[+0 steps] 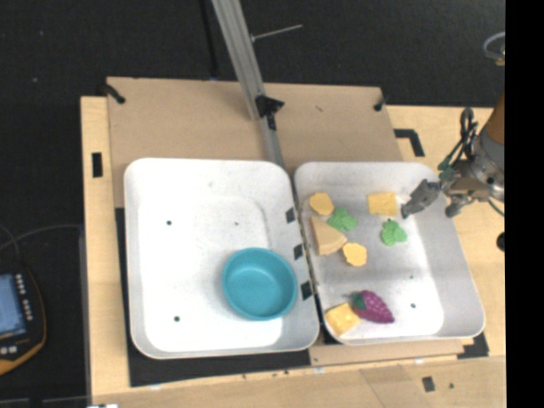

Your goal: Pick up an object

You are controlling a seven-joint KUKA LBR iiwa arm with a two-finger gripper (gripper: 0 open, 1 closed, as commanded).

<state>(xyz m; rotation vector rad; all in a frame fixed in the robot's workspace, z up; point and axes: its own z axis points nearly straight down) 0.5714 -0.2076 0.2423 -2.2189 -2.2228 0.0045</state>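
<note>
I have the gripper (435, 195) hanging over the upper right corner of the right bin (459, 266), its fingers spread and nothing between them. One dark finger points down-left toward the yellow block (382, 203), which lies just beside it, with the small green piece (393, 233) a little below.

The right bin carries everything I could pick: a round yellow piece (320, 203) and a second green piece (342, 220) near the left wall, a tan wedge (326, 237) touching that green one, another yellow lump (354, 254) in the middle, and a purple grape bunch (373, 306) beside a yellow chunk (342, 319) at the near edge. They look like toy food, so I judge them light and stiff, probably smooth enough to skid on the bin floor if I only nudge one.

The yellow block is my nearest candidate. It seems flat-sided and stands apart from its neighbours, so I would close across its two opposite faces. The grapes look lumpy and harder to seat.

The left bin (153, 219) holds a teal bowl (259, 282) toward its near right corner. Both bins sit on a tan bench (340, 109) with dark floor around it, a slanted metal post (242, 49) rising behind, and a handheld controller (15, 308) at the far left.
</note>
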